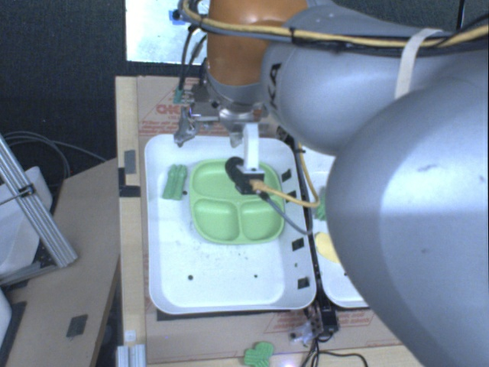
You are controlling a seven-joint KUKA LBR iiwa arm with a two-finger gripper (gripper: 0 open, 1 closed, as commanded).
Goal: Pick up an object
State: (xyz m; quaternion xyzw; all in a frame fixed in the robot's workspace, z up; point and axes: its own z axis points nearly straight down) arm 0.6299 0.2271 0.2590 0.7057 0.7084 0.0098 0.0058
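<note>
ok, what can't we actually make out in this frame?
- Right bin: mostly hidden under the arm, camera view.
- Yellow thing and green thing in it: slivers past the arm, unidentifiable.
- Green plate: far rim partly covered by the arm.
- Green item off the bench front: tiny, against the bottom edge.

We see a pale green divided plate (233,216) lying flat and face up in the upper middle of the left bin (221,289), with raised ridges splitting it into compartments. Just beside its left edge lies a small, darker green ridged piece (175,182), set lengthwise and a little tilted. In the right bin (344,297), near its left wall, we make out a yellow object (327,247) and a small green object (321,203), both partly hidden.
</note>
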